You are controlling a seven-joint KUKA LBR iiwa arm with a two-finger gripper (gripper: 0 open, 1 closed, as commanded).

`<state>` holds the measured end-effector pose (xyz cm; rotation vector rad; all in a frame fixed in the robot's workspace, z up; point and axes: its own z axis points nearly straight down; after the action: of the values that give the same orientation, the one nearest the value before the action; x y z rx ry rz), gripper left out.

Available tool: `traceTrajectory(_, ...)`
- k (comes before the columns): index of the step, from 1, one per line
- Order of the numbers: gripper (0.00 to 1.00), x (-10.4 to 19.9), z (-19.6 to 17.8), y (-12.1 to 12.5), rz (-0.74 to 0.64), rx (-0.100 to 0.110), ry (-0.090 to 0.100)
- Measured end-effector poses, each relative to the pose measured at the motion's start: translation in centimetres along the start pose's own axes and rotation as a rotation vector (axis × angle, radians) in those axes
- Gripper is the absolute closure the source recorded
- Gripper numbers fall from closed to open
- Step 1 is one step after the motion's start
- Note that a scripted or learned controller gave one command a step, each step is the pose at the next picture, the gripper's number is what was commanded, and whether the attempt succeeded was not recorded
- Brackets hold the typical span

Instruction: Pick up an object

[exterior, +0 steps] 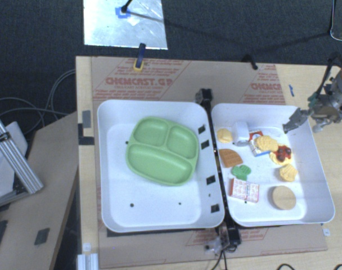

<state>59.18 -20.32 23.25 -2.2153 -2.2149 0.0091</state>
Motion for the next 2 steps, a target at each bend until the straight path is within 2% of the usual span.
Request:
traceTrajectory(1,0.00,0.1,-0.8,0.3,-0.004,-0.012,-0.003)
traceTrajectory(2,0.00,0.2,3.4,0.0,-0.002,-0.010,-0.002)
